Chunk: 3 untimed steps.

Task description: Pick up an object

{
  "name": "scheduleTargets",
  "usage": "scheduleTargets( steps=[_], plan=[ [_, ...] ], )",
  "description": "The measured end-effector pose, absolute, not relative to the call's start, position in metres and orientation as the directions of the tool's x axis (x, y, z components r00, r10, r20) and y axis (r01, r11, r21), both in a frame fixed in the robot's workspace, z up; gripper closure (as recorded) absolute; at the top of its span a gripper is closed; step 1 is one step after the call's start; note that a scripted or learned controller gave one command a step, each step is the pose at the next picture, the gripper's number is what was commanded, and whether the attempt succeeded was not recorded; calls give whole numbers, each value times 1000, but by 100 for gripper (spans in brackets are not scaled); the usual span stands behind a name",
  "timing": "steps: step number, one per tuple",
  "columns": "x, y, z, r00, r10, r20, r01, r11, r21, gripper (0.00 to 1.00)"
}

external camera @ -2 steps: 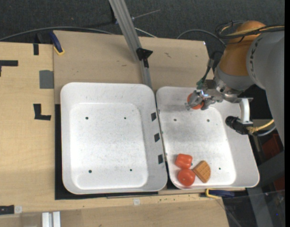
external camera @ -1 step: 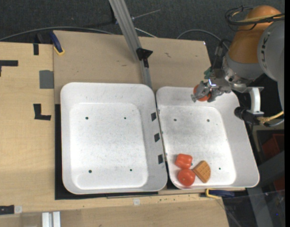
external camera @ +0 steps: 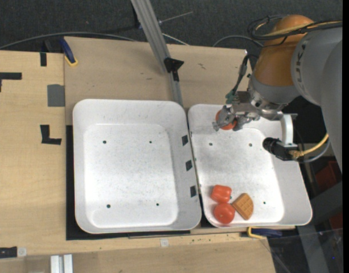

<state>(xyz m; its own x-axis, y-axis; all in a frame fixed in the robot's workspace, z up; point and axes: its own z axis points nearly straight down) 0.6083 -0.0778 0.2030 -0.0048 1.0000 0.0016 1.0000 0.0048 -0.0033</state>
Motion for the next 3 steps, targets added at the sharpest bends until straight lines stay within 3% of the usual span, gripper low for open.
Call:
scheduleTargets(
  steps=[2, 3],
  plan=[
    [556, 25, 220, -6, 1000, 2, 1000, 6, -4, 100],
    [541, 75, 232, -8, 1000, 2, 1000, 8, -2, 100]
  ],
)
